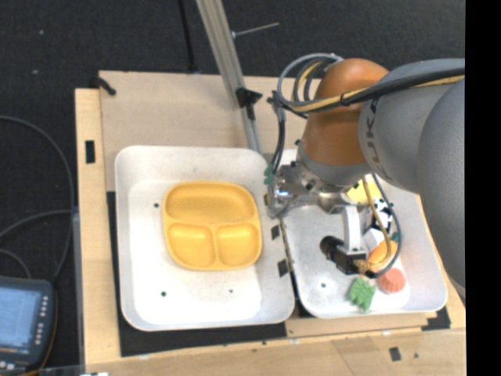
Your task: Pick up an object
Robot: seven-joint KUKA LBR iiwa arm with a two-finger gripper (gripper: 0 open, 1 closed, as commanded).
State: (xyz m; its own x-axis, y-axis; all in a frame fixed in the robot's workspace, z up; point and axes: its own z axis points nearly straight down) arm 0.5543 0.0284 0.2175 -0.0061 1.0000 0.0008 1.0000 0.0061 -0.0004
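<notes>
Over the right bin (313, 287), grey arm (407, 124); jaws' state cannot be told; green object (362, 292) inside

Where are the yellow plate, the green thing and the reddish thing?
yellow plate (210, 204), camera view, floor of its large compartment.
green thing (362, 292), camera view, its middle.
reddish thing (392, 281), camera view, its middle.

— What can't we make out in the right bin (321, 233)?
— Its far edge lies under the arm (407, 124). We catch just a sliver of a yellow thing (358, 191) there, and the orange piece (379, 252) by the near-right corner is half covered.
</notes>
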